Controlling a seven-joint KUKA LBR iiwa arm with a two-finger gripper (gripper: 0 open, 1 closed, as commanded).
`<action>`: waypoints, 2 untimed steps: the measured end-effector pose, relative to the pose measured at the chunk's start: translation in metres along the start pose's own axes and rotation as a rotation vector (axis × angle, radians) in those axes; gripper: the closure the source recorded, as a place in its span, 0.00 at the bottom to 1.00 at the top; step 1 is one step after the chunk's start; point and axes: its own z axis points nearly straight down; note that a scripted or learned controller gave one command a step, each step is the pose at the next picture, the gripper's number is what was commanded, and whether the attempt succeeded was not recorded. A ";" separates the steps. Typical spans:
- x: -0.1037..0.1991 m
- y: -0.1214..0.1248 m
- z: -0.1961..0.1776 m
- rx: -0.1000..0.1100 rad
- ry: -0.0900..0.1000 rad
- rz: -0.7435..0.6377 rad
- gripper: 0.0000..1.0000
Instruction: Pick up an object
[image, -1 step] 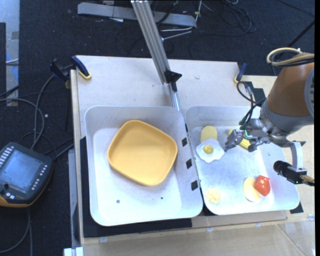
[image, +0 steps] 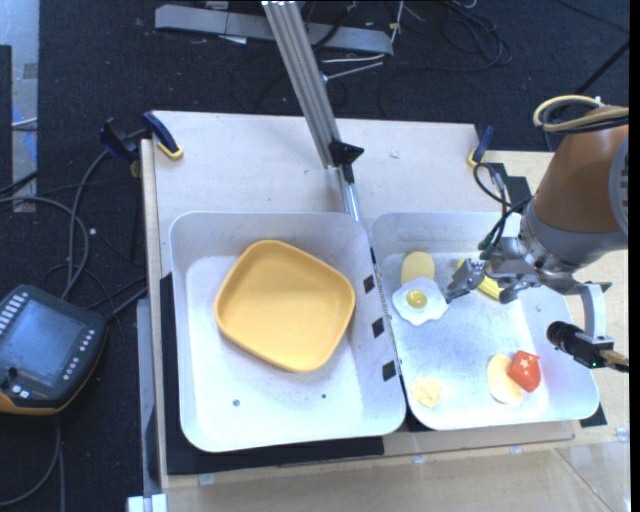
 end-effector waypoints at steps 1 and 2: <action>-0.004 0.007 0.057 0.005 0.000 0.000 0.00; -0.003 0.006 0.107 0.003 0.000 0.000 0.00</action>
